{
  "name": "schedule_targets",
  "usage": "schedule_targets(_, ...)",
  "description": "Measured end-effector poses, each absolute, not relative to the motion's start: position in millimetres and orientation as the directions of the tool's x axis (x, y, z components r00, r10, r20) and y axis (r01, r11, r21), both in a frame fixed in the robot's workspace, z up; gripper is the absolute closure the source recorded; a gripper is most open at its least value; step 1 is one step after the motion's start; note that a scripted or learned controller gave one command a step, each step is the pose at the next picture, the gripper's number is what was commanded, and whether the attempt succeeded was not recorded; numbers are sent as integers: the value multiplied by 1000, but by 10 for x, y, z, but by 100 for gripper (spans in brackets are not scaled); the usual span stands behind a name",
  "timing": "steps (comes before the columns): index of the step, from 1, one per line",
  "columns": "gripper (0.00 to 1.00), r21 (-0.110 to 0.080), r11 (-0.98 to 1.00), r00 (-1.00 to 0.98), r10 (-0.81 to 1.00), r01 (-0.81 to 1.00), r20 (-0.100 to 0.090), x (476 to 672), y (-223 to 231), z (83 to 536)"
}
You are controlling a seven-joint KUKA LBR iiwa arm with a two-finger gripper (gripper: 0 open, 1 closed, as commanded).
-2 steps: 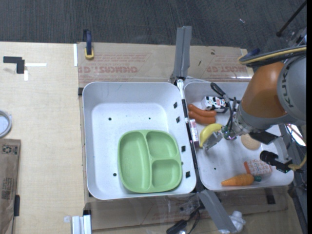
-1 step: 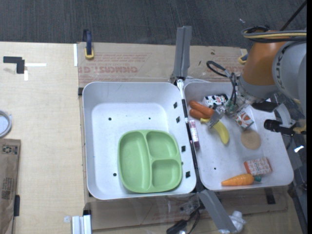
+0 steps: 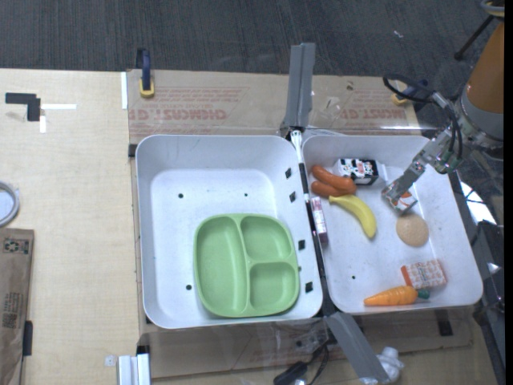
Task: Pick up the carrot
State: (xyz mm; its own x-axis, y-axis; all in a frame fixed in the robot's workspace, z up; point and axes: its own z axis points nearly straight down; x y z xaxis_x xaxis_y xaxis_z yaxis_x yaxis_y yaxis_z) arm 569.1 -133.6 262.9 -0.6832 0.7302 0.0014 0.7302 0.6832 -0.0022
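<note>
- Lying at the near edge of the right bin [image 3: 449, 295], the carrot [image 3: 392, 297] points its orange tip toward the left bin, with its green stub just under a small orange-and-white carton [image 3: 423, 273]; the two are just beside each other, perhaps touching.
- The claw [image 3: 398, 192] hangs over the far right part of the same bin, well apart from the carrot, and whether it is spread or closed cannot be told from this slant.
- Something small with a red mark [image 3: 407, 202] sits right under the claw's tip; it is too blurred to name, and whether the claw touches it is unclear.
- Between claw and carrot lie a round beige ball-like thing [image 3: 412, 231] and the carton.
- Further left in the right bin: one banana [image 3: 357, 212], two red-orange sausages [image 3: 331, 181] side by side, and one black-and-white packet [image 3: 357, 170] behind them.
- The left bin [image 3: 160, 239] holds one green divided plate [image 3: 247, 265] with three compartments.
- Two bins in all stand on the desk [image 3: 64, 183].
- The arm [image 3: 486, 87] is cut off at the right edge of the view, with its orange band partly seen.
</note>
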Motion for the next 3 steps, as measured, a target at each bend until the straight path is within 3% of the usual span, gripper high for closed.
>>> schedule_targets(1,0,-2,792,-792,611,611,5,5264,-1125,1295)
schedule_targets(2,0,1,939,-939,345,345,-1,6026,-1430,2267)
schedule_targets(3,0,0,945,-945,327,327,4,5398,-1408,1335)
